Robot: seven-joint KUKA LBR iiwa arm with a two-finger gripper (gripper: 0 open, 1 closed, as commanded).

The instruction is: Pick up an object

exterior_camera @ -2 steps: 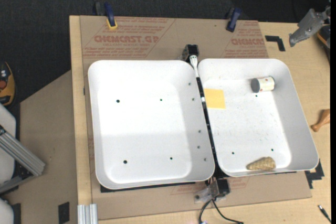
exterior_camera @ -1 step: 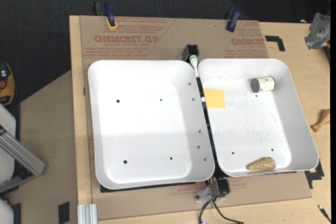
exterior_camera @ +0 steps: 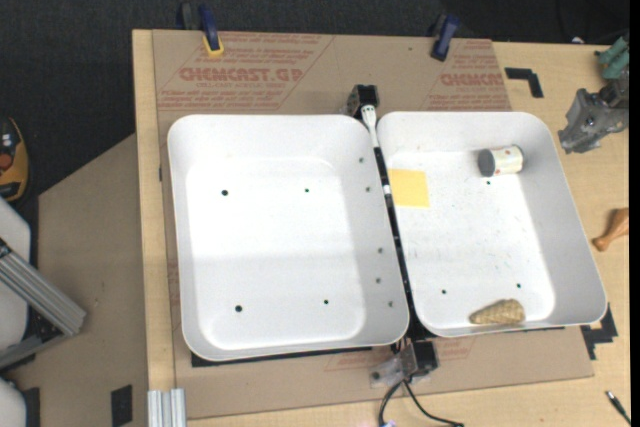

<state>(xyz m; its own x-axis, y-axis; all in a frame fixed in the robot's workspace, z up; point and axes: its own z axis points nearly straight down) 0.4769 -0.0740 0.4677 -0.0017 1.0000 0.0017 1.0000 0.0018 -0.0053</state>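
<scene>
a: where do things stand?

b: the left bin [exterior_camera: 270, 245] is well away from the pincer [exterior_camera: 590, 120], on the far side of the right bin [exterior_camera: 480, 235]. the pincer hangs just outside that bin's far right corner. released or clenched, i can't tell, and nothing shows in its grasp.

a: so the step is still the reach. what's on offer?

b: three things, all in the right bin. a yellow pad [exterior_camera: 409, 188] lies flat, well to the pincer's left. a tan wedge [exterior_camera: 497, 313] is well apart from it, down by the near wall. a small tube [exterior_camera: 499, 161] is the nearest, just left of it and a little toward the camera.

a: which would you take?

b: the tube, i think. it's a short trip, and there's bare floor all round it.

a: how does it lie?

b: on its side. the long axis runs across the view, pale end toward the pincer and grey cap away from it.

a: and to do it well?

b: come straight down over its middle and close across the axis, not along it. it'll likely roll, so centre carefully.
</scene>
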